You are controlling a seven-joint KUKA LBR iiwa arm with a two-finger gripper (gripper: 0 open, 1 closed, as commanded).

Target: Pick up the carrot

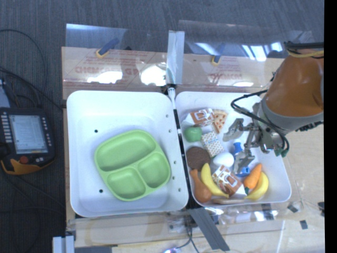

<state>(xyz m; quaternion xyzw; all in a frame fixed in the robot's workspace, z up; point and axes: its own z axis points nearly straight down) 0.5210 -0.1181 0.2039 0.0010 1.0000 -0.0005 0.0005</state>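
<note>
Two white bins side by side on the worktop, seen from above. Step in hand, by judgement: the approach, with nothing lifted yet. Jaws [245, 147] hanging low over the right bin [284, 191], spread apart so far as can be made out, one metal finger reaching out to the left and another pointing down beside a small blue piece [244, 162]; nothing seen held between them. Carrot [253, 176] just below and slightly right of the jaws, orange, lying tilted across the right-hand banana [261, 188], apparently untouched. Next move, probably: a short drop and shift toward the carrot, lining up across its narrow width, with care not to pinch the banana beneath or the blue piece alongside.

Crowded right bin: left of the jaws a white egg-like thing [224, 159], a brown round cookie [197, 156], a green ball [192, 134]; above-left, snack packets [209, 118]; below-left, a second banana [208, 180]. Far to the left, the other bin [84, 109] holding a green divided plate [132, 164], compartments bare.
</note>
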